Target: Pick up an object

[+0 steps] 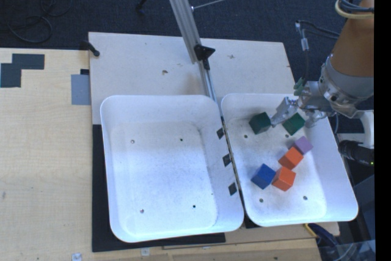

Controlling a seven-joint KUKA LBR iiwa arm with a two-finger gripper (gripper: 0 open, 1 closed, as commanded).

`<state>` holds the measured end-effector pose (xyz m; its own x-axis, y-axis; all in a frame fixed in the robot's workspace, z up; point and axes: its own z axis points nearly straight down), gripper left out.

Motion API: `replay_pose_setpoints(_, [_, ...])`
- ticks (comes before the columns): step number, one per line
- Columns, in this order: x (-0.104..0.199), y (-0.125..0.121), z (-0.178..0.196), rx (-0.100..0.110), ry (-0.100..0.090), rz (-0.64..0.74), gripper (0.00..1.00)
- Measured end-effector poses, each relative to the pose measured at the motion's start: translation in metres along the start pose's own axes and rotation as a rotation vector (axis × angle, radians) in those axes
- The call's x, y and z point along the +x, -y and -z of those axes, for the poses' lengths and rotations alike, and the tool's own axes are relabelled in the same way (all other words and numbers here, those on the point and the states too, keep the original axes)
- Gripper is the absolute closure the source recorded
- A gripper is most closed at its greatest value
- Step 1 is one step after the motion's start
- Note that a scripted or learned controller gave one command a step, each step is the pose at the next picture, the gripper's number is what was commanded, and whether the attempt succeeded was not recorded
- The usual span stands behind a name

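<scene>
Nearest, an orange cube [284,180] touches a blue cube [263,176]. Gripper [287,112], grip state unreadable, sits between two dark green cubes [259,123]; descending, it could knock either aside.

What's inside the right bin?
The right bin holds two green blocks, a purple block, two orange blocks and a blue block. The hand covers whatever lies beneath it.

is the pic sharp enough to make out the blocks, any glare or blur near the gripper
Camera view: even, soft lighting, with the right bin bright white but not blown out; the blue block and two orange blocks read crisply with small shadows; the gripper is small and slightly soft, merging with the green block beside it, so its fingers are unclear.
</scene>
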<state>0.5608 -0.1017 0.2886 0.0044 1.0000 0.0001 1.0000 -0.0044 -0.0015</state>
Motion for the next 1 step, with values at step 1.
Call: replay_pose_setpoints(1, [-0.0042,-0.0670,-0.1214,0.008,-0.001,0.007,0.00])
